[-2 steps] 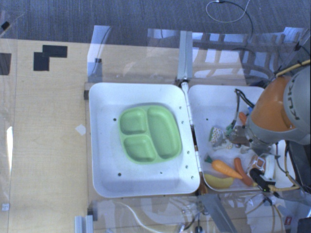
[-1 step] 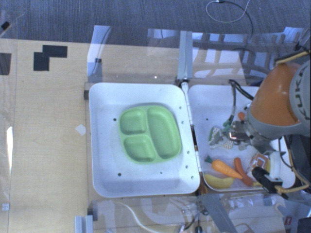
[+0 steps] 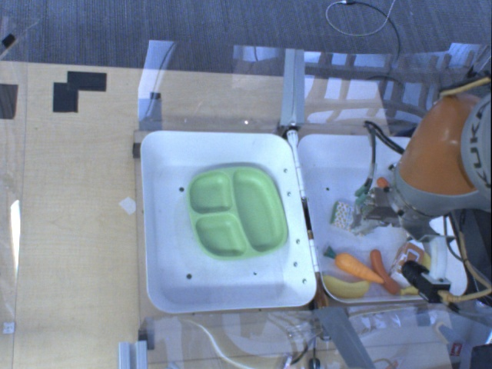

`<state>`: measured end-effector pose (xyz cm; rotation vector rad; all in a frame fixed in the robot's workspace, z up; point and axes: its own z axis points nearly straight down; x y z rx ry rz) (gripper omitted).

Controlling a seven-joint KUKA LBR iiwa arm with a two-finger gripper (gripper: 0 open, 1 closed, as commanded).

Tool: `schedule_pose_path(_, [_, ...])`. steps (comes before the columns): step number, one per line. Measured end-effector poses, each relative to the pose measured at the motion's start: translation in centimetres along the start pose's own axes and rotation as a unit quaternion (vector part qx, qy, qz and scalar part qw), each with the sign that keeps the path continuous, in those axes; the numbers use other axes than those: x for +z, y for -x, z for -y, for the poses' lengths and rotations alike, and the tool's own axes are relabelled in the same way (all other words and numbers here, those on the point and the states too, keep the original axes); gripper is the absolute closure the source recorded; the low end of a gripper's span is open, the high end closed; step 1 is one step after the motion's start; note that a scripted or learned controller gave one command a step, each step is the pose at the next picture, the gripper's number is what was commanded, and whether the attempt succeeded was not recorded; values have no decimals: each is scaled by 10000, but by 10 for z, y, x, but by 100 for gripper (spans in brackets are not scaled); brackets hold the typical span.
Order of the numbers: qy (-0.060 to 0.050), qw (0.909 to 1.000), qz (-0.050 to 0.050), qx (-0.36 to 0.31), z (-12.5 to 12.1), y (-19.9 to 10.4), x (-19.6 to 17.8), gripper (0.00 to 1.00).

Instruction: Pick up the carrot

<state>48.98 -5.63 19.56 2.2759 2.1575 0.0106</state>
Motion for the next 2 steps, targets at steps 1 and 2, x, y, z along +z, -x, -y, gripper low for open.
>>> schedule_pose_path(1, [-9,9989,4,-464,3,-44,-106,100])
schedule_pose_path(2, [-12,9989,4,-465,3,-44,-106,0])
